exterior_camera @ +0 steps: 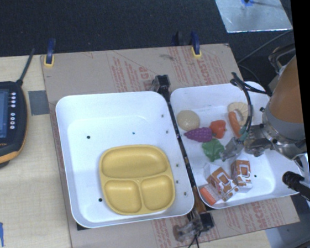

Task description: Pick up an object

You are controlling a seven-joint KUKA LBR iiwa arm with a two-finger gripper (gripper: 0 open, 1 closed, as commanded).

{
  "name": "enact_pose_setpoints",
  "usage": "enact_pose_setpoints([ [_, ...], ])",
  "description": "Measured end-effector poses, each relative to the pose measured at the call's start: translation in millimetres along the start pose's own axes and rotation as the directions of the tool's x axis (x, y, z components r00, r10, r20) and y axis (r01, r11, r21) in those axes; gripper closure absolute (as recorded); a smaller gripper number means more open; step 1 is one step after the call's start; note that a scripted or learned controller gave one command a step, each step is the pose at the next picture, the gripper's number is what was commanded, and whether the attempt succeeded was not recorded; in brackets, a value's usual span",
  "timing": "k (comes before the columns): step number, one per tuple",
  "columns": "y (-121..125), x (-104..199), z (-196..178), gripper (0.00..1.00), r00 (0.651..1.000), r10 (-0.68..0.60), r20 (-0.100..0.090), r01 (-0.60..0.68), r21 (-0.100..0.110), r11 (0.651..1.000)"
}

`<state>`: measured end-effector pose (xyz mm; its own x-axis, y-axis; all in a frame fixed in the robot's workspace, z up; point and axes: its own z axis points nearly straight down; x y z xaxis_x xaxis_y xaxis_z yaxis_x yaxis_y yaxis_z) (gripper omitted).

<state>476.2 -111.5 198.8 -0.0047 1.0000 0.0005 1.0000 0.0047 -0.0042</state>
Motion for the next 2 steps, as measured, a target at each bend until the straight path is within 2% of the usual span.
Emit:
enact_pose_setpoints([
  [1, 6, -11, 87, 0.0, 1.0, -0.003, 0.004, 0.003, -0.021, 1.0],
  [2, 28, -17, 96, 0.0, 1.0, 0.0, 0.012, 0.0, -0.03, 1.0],
])
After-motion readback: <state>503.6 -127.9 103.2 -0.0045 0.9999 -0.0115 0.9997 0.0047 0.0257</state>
